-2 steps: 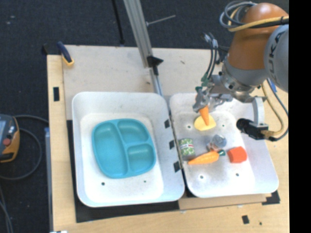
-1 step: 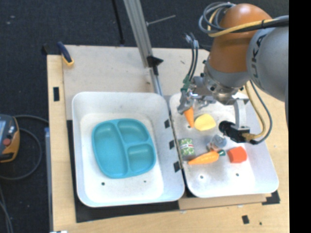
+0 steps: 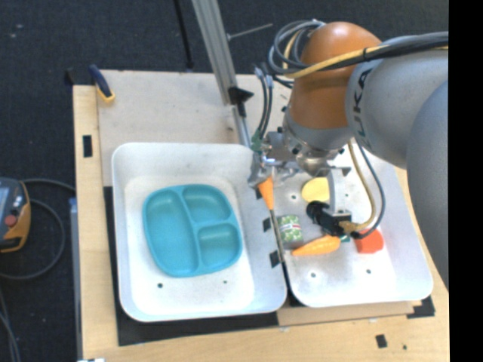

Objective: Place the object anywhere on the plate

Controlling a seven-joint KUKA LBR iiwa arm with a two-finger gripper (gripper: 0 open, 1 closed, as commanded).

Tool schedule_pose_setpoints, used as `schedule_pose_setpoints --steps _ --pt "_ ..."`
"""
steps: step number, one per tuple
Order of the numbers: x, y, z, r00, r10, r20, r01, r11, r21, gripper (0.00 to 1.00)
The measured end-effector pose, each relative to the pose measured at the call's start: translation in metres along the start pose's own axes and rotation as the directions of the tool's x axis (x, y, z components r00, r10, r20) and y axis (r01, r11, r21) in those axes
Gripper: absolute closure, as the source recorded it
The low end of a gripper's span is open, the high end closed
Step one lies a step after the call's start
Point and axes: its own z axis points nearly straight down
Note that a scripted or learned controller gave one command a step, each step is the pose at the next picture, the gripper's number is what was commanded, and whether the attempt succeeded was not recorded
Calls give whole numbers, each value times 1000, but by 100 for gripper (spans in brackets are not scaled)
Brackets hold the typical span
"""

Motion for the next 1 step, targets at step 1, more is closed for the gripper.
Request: schedule_pose_setpoints --steps 1 --pt "56 -15 3 1000 -2 -1 2 1000 -1 100"
